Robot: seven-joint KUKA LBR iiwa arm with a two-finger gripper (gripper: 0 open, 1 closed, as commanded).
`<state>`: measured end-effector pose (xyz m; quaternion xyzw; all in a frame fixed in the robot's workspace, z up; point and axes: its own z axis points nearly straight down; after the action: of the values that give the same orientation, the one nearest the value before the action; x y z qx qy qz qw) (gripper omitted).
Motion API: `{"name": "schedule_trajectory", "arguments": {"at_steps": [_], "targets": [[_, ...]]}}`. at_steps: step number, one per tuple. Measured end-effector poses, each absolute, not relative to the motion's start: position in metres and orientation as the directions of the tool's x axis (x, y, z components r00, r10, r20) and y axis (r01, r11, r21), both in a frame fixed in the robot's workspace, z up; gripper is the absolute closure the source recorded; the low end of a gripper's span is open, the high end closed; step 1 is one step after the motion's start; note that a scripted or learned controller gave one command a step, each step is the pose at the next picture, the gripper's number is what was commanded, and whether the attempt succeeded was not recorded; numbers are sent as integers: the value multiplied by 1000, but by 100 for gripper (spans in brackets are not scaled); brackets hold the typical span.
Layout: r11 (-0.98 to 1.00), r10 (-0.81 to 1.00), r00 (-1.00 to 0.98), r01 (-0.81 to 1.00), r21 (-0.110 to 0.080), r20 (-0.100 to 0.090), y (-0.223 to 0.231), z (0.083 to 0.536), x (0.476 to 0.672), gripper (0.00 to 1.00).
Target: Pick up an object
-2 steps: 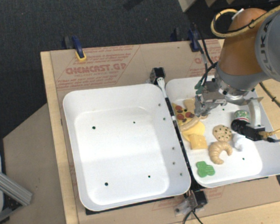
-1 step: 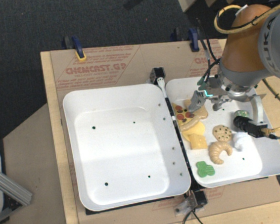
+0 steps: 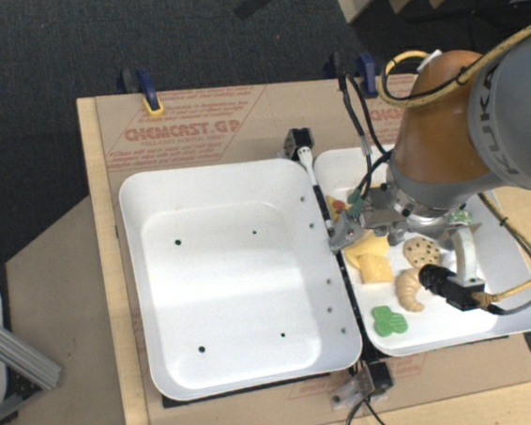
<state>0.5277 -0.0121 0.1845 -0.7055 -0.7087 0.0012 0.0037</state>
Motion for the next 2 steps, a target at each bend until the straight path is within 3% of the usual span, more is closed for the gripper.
{"name": "schedule_trajectory", "arguments": {"at_steps": [1,2], "targets": [[-8,1000,8,1000,-8,1,-105,113,475,0],[-2,1000,2,1000,3,-1,-101,127,479,100]]}}
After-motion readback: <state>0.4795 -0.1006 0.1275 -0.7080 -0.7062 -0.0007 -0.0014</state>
